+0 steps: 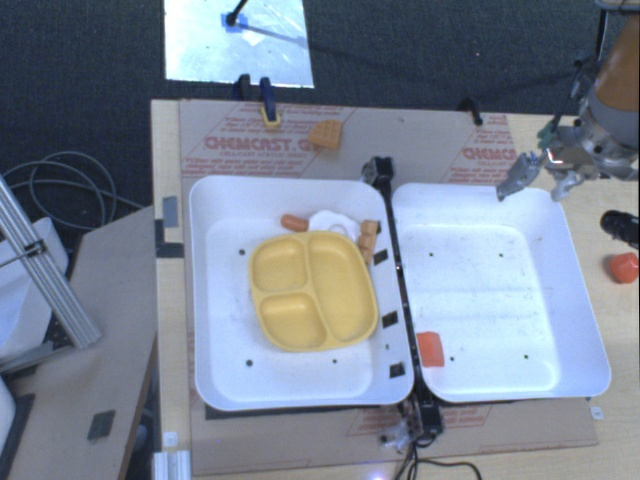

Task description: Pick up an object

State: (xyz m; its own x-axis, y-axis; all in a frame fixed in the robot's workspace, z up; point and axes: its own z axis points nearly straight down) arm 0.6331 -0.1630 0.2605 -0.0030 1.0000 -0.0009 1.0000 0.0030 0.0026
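Camera view, left bin: yellow plate with three compartments, lying flat a little right of the middle. Just behind its far edge, a small orange sausage; beside that, a white piece partly tucked behind the plate's rim. At the plate's far right corner, a tan block, close to the wall between the two bins.

Right bin: one orange block in the near left corner, close against the wall, well apart from everything else.

Above the far right corner of the right bin, the claw: fingers apart, nothing between them, hanging over the back rim and well away from the orange block. Grey arm reaching in from the right.

On the bench behind the left bin, a square waffle piece, outside both bins. Near it, a clamp with a blue and yellow handle at the board's back edge. Off the right bin's right side, a small orange thing on the bench. Loose cables at far left.
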